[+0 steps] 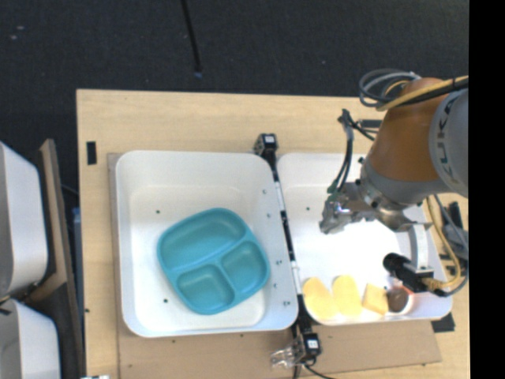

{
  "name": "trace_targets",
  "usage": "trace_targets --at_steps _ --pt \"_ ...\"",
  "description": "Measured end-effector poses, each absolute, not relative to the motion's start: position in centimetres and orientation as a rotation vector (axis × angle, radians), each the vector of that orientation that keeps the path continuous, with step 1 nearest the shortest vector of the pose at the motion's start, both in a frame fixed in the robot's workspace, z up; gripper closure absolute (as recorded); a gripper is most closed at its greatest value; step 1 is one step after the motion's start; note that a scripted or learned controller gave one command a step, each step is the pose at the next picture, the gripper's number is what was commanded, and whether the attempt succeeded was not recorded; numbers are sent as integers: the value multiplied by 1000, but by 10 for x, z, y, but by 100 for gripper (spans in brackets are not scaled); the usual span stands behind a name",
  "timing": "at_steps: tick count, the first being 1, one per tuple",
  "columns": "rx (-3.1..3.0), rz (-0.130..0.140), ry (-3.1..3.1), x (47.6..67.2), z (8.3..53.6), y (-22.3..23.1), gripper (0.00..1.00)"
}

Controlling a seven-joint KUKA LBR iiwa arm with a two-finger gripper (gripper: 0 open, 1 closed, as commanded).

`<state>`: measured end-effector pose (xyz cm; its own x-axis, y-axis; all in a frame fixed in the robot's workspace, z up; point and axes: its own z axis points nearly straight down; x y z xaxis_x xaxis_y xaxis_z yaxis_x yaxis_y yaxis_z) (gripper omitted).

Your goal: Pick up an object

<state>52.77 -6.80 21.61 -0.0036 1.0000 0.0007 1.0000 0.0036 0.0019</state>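
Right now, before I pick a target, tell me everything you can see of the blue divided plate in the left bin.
The blue divided plate is a teal, plastic-looking tray with rounded corners and three compartments: one long section along its upper left side and two smaller ones toward the lower right. It lies flat and right side up on the floor of the left bin, turned at an angle to the bin walls, near the lower middle. Its compartments look bare. Nothing else touches it; the gripper is over the right bin.

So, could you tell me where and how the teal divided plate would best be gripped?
Probably by its raised outer rim, coming straight down from above. The teal divided plate lies flat and alone in the left bin, so one finger could go outside the rim and one inside a compartment; its body looks too wide to span.
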Motion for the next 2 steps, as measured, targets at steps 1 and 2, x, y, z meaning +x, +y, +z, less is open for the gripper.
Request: trace_targets --at_steps 1,2 --pt "2217 2 2226 522 212 -19 100" --pt "2217 2 2226 521 209 32 100"
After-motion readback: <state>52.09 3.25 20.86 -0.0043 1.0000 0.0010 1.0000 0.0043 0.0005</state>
